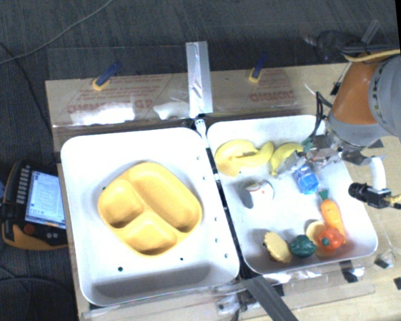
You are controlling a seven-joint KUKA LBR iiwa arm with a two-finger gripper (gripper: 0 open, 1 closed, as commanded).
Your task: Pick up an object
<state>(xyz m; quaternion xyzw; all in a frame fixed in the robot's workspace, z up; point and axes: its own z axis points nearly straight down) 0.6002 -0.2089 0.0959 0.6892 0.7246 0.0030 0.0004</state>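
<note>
My gripper (313, 155) hangs over the upper right part of the right bin (357, 207), reaching in from the right under the arm's orange band. A small blue object (306, 178) lies directly below and against it; whether it is gripped cannot be seen. Just left of the gripper are two yellow bananas (247, 155). A white and grey object (256, 193) lies in the bin's middle. Along the right and front sit a carrot (330, 215), an orange fruit (328, 241), a dark green item (303, 246) and a small yellow item (276, 247).
The left bin (86, 227) holds a yellow divided plate (148, 207). A metal divider post (198, 73) stands at the back between the bins. A handheld pendant (33, 207) lies off the bench at the left. Cables and a black fitting (366, 193) hang by the right rim.
</note>
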